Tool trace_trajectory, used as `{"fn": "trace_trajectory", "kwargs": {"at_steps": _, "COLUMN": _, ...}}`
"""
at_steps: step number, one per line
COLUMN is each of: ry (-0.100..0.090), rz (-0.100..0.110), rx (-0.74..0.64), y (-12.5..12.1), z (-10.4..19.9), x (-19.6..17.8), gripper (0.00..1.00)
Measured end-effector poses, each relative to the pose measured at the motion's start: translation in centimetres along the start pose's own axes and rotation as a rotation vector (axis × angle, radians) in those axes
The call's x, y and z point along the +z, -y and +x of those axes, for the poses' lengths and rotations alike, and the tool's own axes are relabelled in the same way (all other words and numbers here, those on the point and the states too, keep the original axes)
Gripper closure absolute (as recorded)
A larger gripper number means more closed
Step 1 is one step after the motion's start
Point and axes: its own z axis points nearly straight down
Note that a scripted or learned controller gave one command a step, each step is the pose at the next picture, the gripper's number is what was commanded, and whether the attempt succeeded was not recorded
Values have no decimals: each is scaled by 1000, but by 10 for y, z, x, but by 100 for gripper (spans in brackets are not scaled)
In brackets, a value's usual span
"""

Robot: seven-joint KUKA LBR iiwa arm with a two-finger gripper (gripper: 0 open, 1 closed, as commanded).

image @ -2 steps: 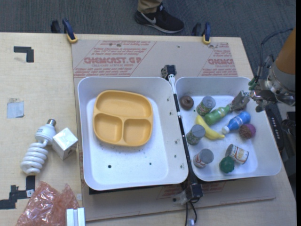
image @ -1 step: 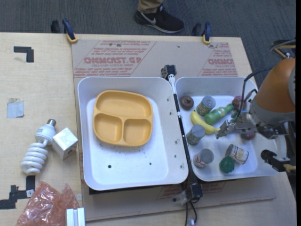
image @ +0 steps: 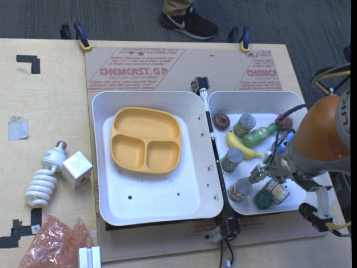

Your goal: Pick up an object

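The right white bin (image: 223,102) holds several small objects. A yellow banana (image: 241,146) lies near its middle, with a green bottle (image: 259,133) and a tin can (image: 244,125) behind it. A brown round piece (image: 222,121) sits at the far left corner. A grey can (image: 231,159) and another can (image: 241,188) stand along the left wall. A green ball (image: 263,199) and a labelled can (image: 278,192) lie at the front. My gripper (image: 261,173) hangs low over the bin's front half, between the grey can and the labelled can, just above the green ball.
The left white bin (image: 106,194) holds a yellow three-part tray (image: 146,140). The arm's orange band (image: 321,133) covers the right bin's right side. On the bench to the left lie a spiral light bulb (image: 44,177), a white cube (image: 77,169) and a red mesh bag (image: 53,242).
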Motion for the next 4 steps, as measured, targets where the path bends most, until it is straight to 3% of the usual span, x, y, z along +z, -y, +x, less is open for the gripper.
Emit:
{"fn": "trace_trajectory", "kwargs": {"at_steps": 1, "ry": 2, "rz": -1, "rx": -3, "y": -80, "z": -23, "x": -68, "gripper": 0}}
{"fn": "trace_trajectory", "kwargs": {"at_steps": 2, "ry": 1, "rz": -1, "rx": -1, "y": -63, "z": 15, "x": 0, "gripper": 0}}
{"fn": "trace_trajectory", "kwargs": {"at_steps": 3, "ry": 0, "rz": 0, "rx": 0, "y": 0, "z": 23, "x": 0, "gripper": 0}}
{"fn": "trace_trajectory", "kwargs": {"at_steps": 4, "ry": 1, "rz": -1, "rx": -3, "y": -71, "z": 36, "x": 0, "gripper": 0}}
